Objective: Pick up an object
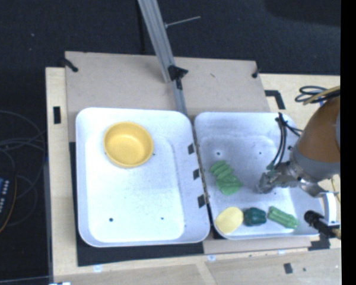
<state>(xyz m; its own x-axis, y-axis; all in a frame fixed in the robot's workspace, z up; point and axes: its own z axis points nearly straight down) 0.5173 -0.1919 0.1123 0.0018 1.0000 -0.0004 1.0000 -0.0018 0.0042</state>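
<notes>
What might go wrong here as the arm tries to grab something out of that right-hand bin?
The gripper sits over bare bin floor, beside the light green ridged piece rather than on it, so it may close on nothing. The yellow piece, dark green piece and green piece crowd the right bin's front wall, which could block a finger.

A yellow bowl (129, 143) sits upright in the left bin; 2 green pieces (226, 178), a yellow lump (229, 219), a dark green piece (255, 217) and another green piece (282, 217) lie in the right bin.
</notes>
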